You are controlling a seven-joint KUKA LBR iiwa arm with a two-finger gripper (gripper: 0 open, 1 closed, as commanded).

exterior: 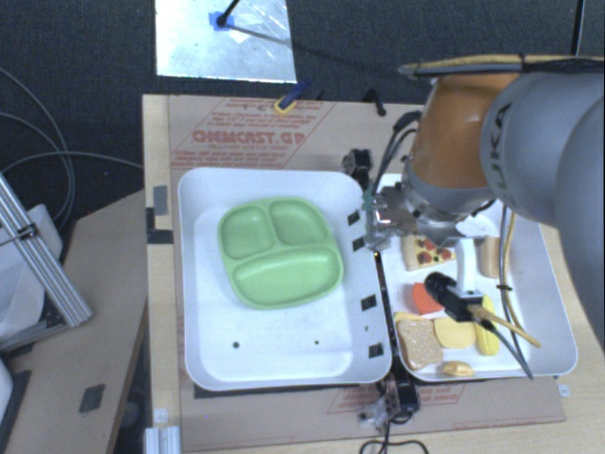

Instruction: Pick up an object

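camera view: grey arm (548, 149) hangs over toy food (419, 340) in the right bin (560, 346), end effector (416, 220) state impossible to tell; green plate (281, 252) sits in the left bin (274, 350).

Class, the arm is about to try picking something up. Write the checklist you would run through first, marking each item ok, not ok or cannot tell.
1. Objects to pick: pizza slice, orange piece and toast slice lie in the right bin: ok.
2. Arm above that bin: ok.
3. Nothing already held: the wrist hides it: cannot tell.
4. Room around the target: the toast slice lies tight against a yellow piece: not ok.
5. Green plate in the left bin, away from the arm: ok.
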